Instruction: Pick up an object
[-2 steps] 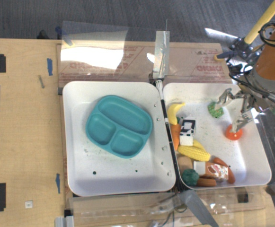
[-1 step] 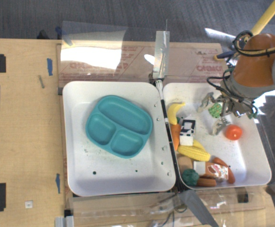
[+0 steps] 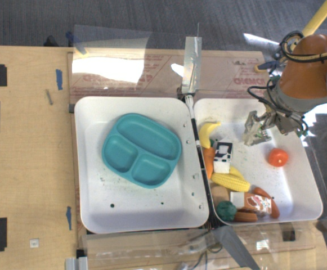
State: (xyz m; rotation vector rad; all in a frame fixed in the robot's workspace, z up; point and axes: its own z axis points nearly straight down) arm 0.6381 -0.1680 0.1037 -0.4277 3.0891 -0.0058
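My gripper (image 3: 255, 133) hangs over the upper middle of the right bin (image 3: 298, 201), its two fingers spread apart with nothing between them. A small orange tomato-like ball (image 3: 277, 158) lies just below and to the right of it. Along the bin's left side lie a yellow banana (image 3: 208, 131), a black-and-white box (image 3: 222, 156), an orange carrot (image 3: 209, 161) and a yellow corn cob (image 3: 231, 180). Lower down sit a green broccoli-like piece (image 3: 226, 209) and a red-orange packet (image 3: 260, 202).
The left bin (image 3: 90, 201) holds a teal divided plate (image 3: 142, 149). A clear upright divider (image 3: 192, 66) stands behind the wall between the bins. Brown cardboard covers the bench at the left.
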